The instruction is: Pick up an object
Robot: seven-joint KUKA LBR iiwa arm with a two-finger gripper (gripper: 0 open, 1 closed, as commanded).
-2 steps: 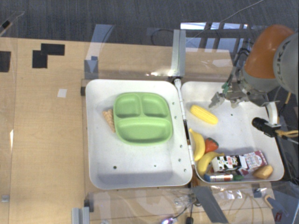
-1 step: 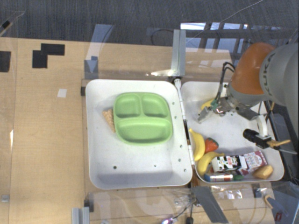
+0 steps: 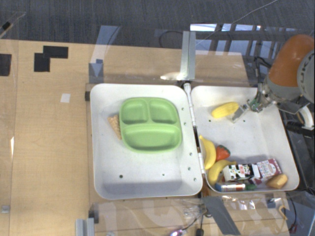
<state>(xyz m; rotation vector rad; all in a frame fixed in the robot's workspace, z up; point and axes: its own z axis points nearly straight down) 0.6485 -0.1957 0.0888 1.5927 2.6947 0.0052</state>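
Two white bins side by side, and the gripper (image 3: 239, 113) sits low in the right bin (image 3: 256, 141), just right of a yellow lemon-like piece (image 3: 225, 110), maybe touching it, hard to say. Can't tell how far open it is. Nothing looks held. Green divided plate (image 3: 149, 124) is over in the left bin (image 3: 106, 146).

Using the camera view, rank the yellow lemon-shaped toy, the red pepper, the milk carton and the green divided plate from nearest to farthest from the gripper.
From the gripper:
1. Yellow lemon-shaped toy, just to its left in the right bin.
2. Red pepper, lower in the right bin by the bananas.
3. Milk carton, at that bin's bottom right; close to the pepper's distance.
4. Green divided plate, left bin.
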